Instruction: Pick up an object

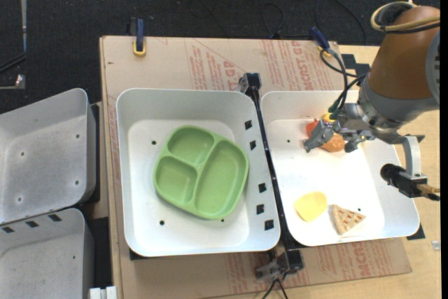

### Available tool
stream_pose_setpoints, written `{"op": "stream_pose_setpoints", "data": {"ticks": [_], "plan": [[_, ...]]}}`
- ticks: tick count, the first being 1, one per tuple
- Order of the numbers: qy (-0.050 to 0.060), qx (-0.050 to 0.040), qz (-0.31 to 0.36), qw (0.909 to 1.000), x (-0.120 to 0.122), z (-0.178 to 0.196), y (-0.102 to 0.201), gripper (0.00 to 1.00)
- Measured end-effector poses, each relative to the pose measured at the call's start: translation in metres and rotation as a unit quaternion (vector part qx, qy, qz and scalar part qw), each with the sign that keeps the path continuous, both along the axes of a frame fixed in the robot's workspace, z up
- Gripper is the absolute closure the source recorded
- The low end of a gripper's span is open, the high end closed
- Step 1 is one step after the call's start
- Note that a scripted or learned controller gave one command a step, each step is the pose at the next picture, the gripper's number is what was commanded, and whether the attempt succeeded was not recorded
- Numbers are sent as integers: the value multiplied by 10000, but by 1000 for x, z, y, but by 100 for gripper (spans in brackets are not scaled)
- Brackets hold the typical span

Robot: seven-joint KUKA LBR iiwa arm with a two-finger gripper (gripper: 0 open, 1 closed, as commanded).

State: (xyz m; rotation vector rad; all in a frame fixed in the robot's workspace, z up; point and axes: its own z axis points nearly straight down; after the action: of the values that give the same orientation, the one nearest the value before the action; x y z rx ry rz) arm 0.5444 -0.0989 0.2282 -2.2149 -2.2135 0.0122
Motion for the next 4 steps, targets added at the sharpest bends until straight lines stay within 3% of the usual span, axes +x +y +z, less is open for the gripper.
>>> {"op": "stream_pose_setpoints", "data": {"ticks": [1,3,4], "plan": [[-61,-9,10,10000,3,6,0,0],[-41,-5,-2,10000,16,-110,-3,0],[-45,-5,-3,10000,16,-138,-3,0]]}}
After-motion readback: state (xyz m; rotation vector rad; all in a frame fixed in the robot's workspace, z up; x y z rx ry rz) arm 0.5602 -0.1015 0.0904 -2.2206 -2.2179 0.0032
